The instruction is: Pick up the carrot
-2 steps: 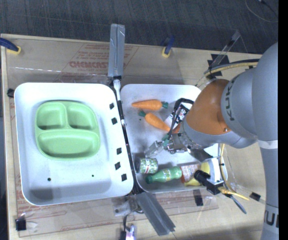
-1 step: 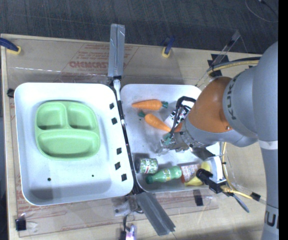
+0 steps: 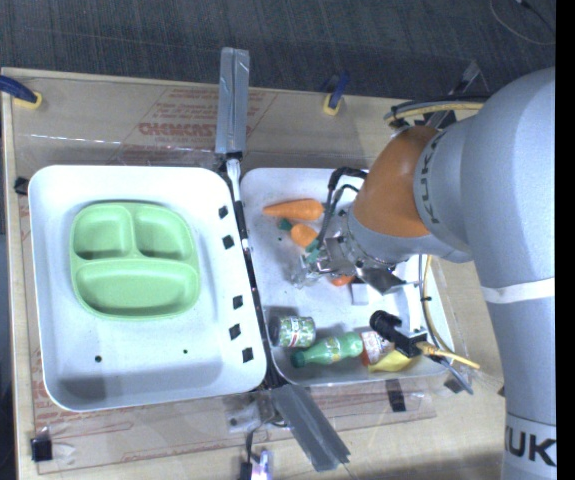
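To my left the green tray (image 3: 135, 258) sits in the left bin (image 3: 57, 368); in the right bin (image 3: 267, 193) the carrot (image 3: 295, 209) lies unlifted near the far wall. My gripper (image 3: 313, 260) hovers just beside it; I cannot tell its opening.

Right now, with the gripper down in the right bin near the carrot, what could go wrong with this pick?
1. The carrot lies close to another orange piece, so the gripper may close on the wrong item.
2. The carrot sits near the right bin's inner wall, so a push could wedge it against that wall rather than lift it.
3. The green bottle and can lie close below, so a sweeping wrist could knock them.
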`<state>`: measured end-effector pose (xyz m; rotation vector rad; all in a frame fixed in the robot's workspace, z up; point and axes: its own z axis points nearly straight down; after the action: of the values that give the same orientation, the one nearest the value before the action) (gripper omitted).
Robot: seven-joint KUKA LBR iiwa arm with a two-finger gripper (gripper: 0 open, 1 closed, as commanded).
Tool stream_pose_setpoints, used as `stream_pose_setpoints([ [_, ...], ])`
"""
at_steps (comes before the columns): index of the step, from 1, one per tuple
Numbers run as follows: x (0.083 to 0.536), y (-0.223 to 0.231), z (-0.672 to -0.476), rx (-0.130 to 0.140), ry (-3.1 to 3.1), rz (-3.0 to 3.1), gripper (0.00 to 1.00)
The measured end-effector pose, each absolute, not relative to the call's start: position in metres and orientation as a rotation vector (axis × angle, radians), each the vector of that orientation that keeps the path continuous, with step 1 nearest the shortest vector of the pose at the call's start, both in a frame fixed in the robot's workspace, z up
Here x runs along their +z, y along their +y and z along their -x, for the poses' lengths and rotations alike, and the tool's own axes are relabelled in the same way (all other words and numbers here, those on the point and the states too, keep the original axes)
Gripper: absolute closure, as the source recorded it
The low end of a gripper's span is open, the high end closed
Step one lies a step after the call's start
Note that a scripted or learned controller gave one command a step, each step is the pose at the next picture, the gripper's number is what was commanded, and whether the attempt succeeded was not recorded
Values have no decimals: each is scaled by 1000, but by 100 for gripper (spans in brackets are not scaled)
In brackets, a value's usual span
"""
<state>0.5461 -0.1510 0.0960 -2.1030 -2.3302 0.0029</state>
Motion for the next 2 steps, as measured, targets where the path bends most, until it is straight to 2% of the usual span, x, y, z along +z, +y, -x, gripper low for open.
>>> stream_pose_setpoints([
  [1, 215, -110, -545, -1, -2281, 2159, 100],
  [2, 330, -88, -532, -1, -2087, 2350, 100],
])
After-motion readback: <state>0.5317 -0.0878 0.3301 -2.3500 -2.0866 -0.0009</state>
